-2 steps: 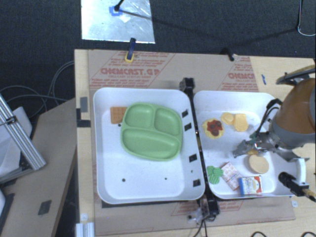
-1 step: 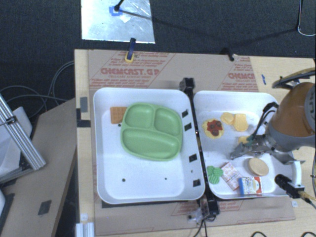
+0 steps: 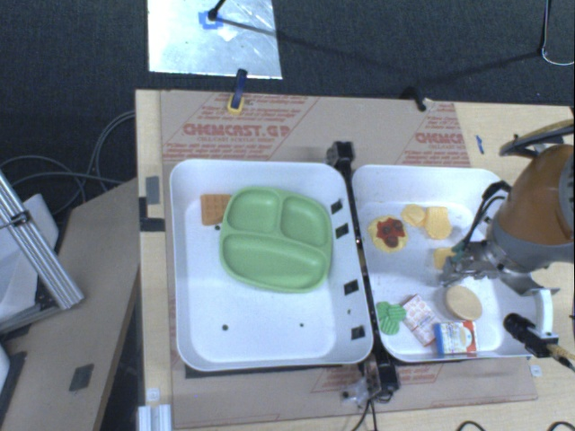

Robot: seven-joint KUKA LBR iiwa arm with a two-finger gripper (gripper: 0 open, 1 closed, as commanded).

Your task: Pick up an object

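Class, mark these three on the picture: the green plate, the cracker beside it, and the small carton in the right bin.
Green plate (image 3: 274,241), camera view, on its long lower compartment.
Cracker (image 3: 212,208), camera view, on its visible middle, left of the plate.
Carton (image 3: 455,338), camera view, on its front face.

A robotics lab, by the look of it: two shallow white plastic bins (image 3: 193,268) sit on a brown protective-paper-covered bench (image 3: 296,124) over dark carpet. At nine o'clock stands a silver aluminium extrusion frame (image 3: 36,250); loose grey cables (image 3: 112,142) trail at ten o'clock, and a grey arm with an orange band (image 3: 539,209) reaches in at three o'clock.
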